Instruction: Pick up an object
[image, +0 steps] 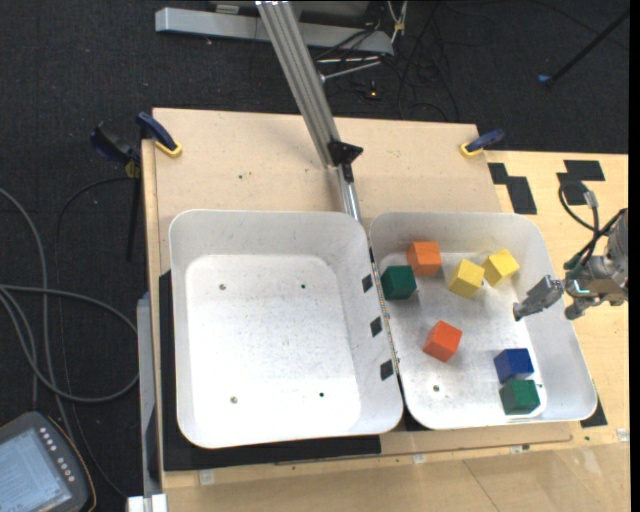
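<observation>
Gripper (548, 297) over the right bin's (560, 400) right wall. Left of its fingers: seven blocks (442, 340) scattered in that bin. Far left: the second bin (200, 420).

Single fixed camera above bench (300, 170), looking down at a slant from the near side. Both white bins in frame: left bin (200, 240), right bin (560, 350). Far edge shows floor and cables.

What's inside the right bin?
The right bin holds seven blocks: two orange, two yellow, two green, one blue. The gripper covers little of it.
</observation>
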